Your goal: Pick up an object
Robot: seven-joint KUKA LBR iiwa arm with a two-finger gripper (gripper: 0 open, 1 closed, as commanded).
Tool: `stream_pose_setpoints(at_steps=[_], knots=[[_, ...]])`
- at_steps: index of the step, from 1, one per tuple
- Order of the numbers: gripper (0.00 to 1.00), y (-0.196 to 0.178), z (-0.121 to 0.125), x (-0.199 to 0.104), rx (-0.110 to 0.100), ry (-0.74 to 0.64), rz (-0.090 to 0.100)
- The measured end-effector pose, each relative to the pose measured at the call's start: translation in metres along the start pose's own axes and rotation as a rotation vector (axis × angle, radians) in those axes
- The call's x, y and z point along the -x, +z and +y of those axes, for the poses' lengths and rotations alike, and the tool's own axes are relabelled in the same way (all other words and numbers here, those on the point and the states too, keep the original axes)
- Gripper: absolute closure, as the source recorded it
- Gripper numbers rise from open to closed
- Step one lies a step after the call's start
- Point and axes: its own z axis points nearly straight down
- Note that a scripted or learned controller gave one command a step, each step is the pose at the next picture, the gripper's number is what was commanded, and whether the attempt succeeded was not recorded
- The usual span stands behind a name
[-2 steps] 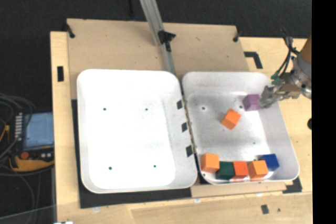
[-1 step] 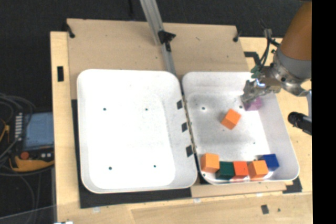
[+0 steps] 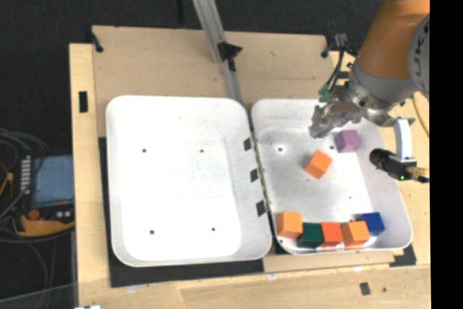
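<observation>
Two white bins sit side by side on the bench. The left bin [image 3: 177, 181] holds no blocks. The right bin [image 3: 286, 130] holds seven: one purple block [image 3: 348, 140] toward the far right, one orange block [image 3: 317, 164] alone near the middle, and five in a row along the near wall, namely three orange blocks [image 3: 290, 223], one green block [image 3: 312, 234] and one blue block [image 3: 372, 222]. No legible writing is visible. The gripper [image 3: 323, 125] hangs over the right bin's far part, just left of the purple block; claw state cannot be determined.
</observation>
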Motion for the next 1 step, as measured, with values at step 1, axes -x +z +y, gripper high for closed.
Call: stream_pose_setpoints(at_steps=[1], knots=[[1.00, 0.0115, 0.0100, -0.0536, -0.004, 0.001, 0.001]])
